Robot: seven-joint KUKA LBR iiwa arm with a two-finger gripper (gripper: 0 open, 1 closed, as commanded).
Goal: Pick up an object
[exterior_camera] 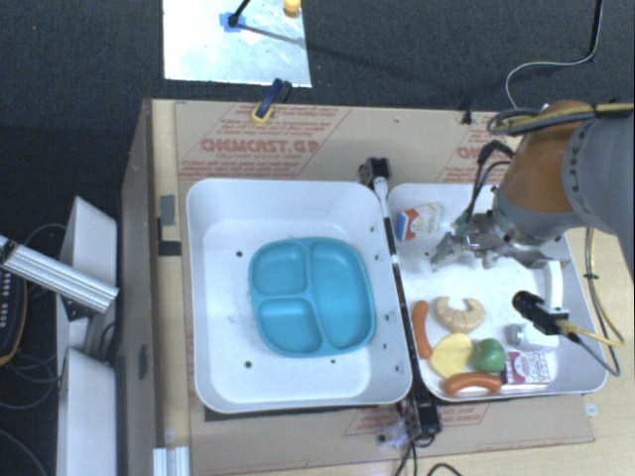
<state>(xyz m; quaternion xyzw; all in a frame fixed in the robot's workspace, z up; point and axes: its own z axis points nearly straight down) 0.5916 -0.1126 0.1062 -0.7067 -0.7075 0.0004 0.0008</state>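
My gripper (466, 254) hangs over the back half of the right bin (578, 266), its fingers spread open with bare bin floor between them. A small white carton with red and blue print (419, 221) lies just to its left. A croissant (461, 313) sits just in front of it. Toward the front of the bin lie a red sausage (421, 327), a yellow piece (451, 353), a green piece (487, 354), a hot dog (471, 385) and a pink and white packet (529, 367).
The left bin (213, 216) holds a blue divided plate (310, 296). A divider rail (392, 266) runs between the two bins. A black part with a cable (536, 313) sticks out over the right bin's right side. The grey arm with its orange band (541, 172) enters from the right.
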